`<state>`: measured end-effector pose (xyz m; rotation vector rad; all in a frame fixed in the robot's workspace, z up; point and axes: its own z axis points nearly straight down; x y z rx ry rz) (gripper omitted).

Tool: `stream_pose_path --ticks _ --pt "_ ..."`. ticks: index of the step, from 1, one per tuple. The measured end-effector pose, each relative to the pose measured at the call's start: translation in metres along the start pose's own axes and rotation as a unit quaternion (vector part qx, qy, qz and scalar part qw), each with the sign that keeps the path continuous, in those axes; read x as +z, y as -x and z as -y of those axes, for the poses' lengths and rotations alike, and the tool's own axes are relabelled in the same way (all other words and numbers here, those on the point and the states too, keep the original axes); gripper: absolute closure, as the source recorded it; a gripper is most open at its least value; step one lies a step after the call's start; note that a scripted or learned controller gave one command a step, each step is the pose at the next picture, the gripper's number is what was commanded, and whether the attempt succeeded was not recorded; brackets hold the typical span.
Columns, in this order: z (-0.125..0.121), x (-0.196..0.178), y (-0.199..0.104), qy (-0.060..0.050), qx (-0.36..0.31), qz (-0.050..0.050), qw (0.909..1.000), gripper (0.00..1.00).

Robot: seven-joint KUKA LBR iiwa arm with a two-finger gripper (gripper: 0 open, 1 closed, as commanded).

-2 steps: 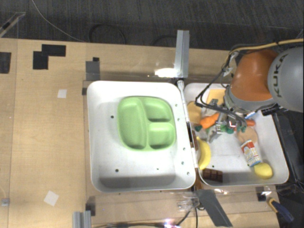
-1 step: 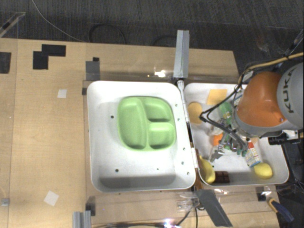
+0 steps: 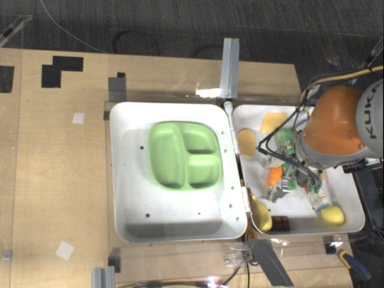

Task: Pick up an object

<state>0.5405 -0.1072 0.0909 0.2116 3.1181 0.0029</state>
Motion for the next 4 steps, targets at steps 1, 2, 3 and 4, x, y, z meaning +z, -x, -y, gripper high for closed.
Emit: stream_pose_path --ticks 1,2,3,4 --pt "0.009 -0.001 -0.033 -0.001 0.083 0.004 0.9965 0.0" --pt "0.009 -0.001 -0.022 -0.001 0.116 -0.001 0.9932 0.0" --pt "0.001 -0.001 -0.023 -0.003 0.104 0.002 0.9946 0.0" --pt "-0.001 -0.015 -0.018 -0.002 0.1 0.011 0.9949 1.0"
